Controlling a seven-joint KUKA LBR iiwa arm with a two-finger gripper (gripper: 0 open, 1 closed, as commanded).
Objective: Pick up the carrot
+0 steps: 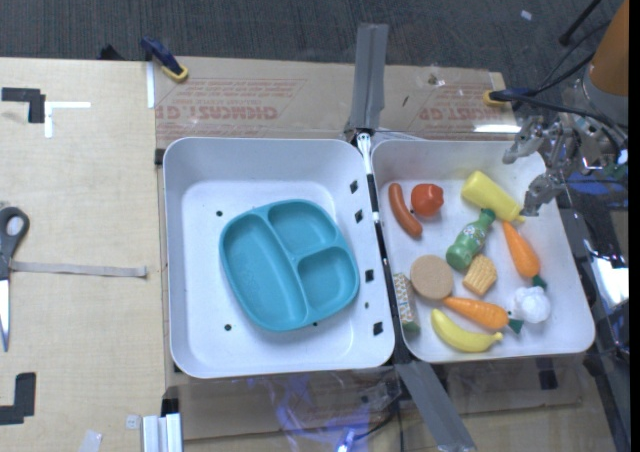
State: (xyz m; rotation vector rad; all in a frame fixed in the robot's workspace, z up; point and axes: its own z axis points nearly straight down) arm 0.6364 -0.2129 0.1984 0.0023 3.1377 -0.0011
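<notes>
camera view: carrot (520, 250) in right bin (570, 340)

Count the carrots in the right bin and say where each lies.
2. One carrot lies tilted near the right wall, just below the hand. The other carrot lies toward the front, above the banana. None looks hidden.

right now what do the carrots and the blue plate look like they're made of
Carrot beside the green bottle: probably moulded plastic toy, uniform orange, smooth with a slight sheen. Carrot above the banana: looks the same, with a green tip. Blue plate: likely hard plastic, even teal, three moulded compartments, semi-matte.
</notes>
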